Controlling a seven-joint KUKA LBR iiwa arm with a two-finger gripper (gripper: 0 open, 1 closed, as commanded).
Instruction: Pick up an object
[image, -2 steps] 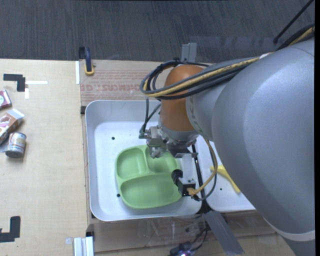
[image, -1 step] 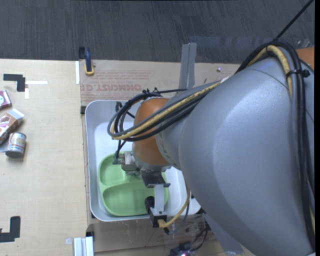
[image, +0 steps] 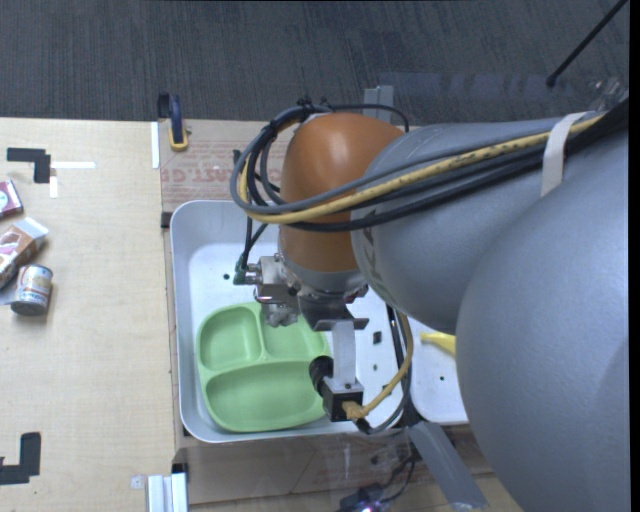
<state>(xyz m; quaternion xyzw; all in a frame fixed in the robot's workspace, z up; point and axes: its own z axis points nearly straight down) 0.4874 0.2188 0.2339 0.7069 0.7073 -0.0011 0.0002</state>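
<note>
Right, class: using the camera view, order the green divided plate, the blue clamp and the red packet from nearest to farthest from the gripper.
1. The green divided plate, in the left bin, right beside the gripper.
2. The blue clamp, beyond that bin's far left corner.
3. The red packet, at the view's left edge.

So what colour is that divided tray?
The divided tray is light green, clearest in the camera view.
</note>
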